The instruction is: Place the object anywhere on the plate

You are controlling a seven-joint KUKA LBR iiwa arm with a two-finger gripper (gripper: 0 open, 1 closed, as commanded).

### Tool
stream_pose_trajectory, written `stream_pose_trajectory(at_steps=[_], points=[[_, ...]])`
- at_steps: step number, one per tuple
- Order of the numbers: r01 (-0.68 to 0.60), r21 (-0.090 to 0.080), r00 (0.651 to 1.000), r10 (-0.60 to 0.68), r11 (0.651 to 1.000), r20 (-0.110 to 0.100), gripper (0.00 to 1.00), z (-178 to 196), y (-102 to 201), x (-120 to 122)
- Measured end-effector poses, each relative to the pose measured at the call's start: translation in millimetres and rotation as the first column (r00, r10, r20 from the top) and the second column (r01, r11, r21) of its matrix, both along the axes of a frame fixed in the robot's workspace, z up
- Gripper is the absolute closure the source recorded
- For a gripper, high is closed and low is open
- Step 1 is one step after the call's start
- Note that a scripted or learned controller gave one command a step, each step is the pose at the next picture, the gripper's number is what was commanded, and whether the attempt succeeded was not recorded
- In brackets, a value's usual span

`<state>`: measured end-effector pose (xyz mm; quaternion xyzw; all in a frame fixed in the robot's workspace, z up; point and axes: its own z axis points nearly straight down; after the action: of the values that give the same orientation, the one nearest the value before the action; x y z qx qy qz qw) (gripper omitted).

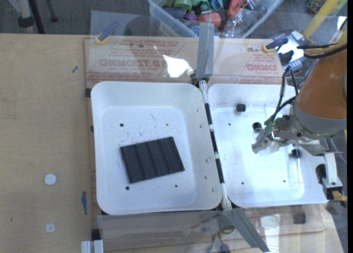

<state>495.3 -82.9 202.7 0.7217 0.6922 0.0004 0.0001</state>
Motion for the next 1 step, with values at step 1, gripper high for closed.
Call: stream_pose_trajectory(at_steps=[1], points=[[-0.135,0.000,0.991,0.135,0.991,-0.001,1.00,12.7,148.2,47.2]])
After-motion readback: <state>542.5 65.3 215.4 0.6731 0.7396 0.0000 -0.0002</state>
